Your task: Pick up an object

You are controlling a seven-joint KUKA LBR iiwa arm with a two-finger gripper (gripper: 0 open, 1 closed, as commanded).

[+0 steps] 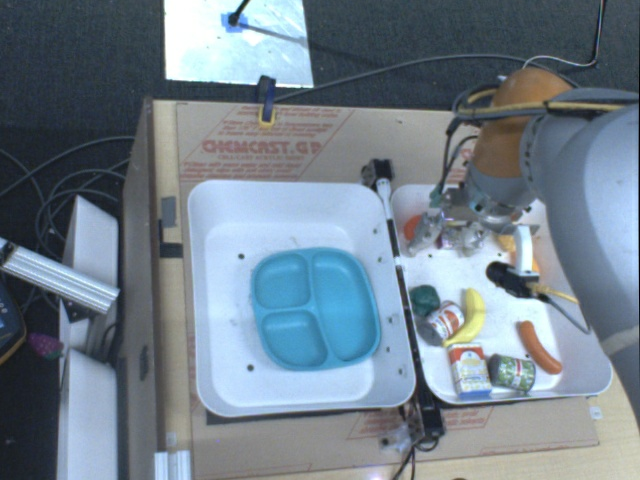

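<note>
Overhead, arm (560,148) bent steeply down, hand (452,234) low in right bin (590,368), finger state unreadable

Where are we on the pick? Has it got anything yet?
Done: the gripper is down at the far end of the right bin. In hand: nothing shows between its fingers; whether they are open or shut is unclear. Left: grasp and lift. The banana, sausage, cans and carton lie on the bin floor, and the blue tray sits in the left bin.
</note>
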